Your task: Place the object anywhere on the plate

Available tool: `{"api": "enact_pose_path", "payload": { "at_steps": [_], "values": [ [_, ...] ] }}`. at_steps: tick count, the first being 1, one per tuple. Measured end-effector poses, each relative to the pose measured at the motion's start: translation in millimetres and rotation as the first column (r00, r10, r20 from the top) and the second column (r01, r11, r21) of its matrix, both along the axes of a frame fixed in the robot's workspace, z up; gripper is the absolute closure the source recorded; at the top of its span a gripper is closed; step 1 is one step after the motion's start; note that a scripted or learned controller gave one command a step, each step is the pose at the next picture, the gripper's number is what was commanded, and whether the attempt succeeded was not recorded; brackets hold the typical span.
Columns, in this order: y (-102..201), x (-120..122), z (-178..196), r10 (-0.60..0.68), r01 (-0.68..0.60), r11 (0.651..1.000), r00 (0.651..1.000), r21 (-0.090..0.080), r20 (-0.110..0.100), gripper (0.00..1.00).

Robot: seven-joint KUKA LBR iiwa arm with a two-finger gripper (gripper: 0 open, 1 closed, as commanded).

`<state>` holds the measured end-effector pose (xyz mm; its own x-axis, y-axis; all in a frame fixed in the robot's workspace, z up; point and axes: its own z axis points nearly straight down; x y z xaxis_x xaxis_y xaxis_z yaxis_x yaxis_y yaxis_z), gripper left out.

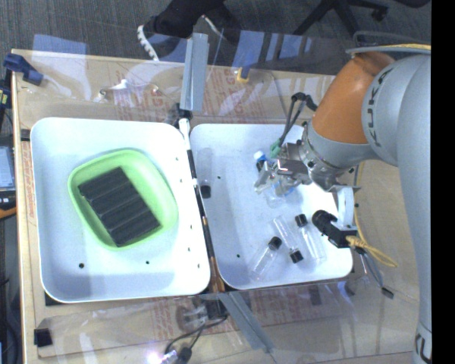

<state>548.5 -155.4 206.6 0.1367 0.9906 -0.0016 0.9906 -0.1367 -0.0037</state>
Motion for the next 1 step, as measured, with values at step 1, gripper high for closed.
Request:
{"api": "enact_pose_path", "payload": {
  "at_steps": [1],
  "values": [
    [-0.1,0.0,0.0,0.0,0.0,1.0,1.0,0.0,0.0,0.0]
  ]
}}
